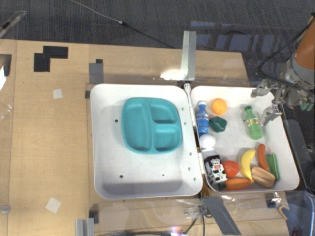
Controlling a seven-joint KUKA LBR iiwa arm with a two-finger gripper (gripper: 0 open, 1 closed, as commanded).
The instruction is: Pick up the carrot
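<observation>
Carrot [238,184] lies flat along near edge of right bin [231,132], orange, touching tomato [231,168] and bread roll [262,176]. Banana [247,164] just behind it. Gripper [270,102] hovers at bin's far right corner, well apart from carrot, near green bottle [253,123]; nothing between fingers; whether they are apart or together cannot be judged. Left bin [106,181] holds teal divided plate [150,125].
</observation>
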